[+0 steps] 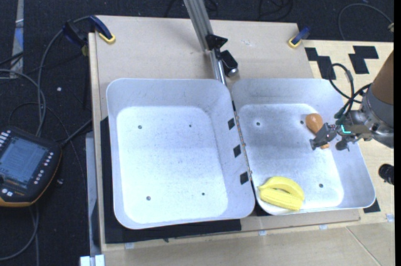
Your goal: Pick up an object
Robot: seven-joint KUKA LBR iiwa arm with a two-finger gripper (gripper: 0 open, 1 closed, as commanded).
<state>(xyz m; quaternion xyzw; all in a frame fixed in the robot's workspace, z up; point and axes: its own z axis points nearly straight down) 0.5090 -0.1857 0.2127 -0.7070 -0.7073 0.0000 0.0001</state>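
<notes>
Near the right bin's [351, 196] right edge, gripper [330, 139] hovered beside an orange ball [312, 122], jaw state unclear; banana [282, 193] unlifted, pick undone.

The arm [383, 96] is cut off at the right edge; the end effector [332, 138] partly covers a small orange object [313, 121].

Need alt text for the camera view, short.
The gripper hangs over the right bin, close beside an orange object. A banana lies at that bin's near edge; the left bin sits alongside.
</notes>
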